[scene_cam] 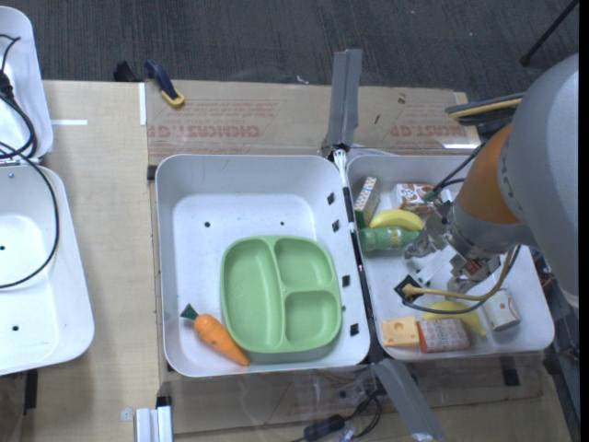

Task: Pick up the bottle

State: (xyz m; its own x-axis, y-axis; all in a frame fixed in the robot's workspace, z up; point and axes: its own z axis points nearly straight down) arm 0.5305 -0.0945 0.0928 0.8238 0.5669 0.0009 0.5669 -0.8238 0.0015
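A green bottle [387, 238] with a yellow label lies on its side in the right bin [536, 328], near that bin's left wall. A yellow banana [396, 219] rests just above it. My gripper [429, 244] hangs low in the right bin, right at the bottle's right end. The wrist and cables hide how the gripper meets the bottle.
The right bin also holds a snack packet [366, 194], a cheese wedge [398, 331], an orange box [444, 335], a small white can [502, 312] and a red-white pack [416, 193]. The left bin [184, 201] holds a green divided plate [281, 293] and a toy carrot [217, 335].
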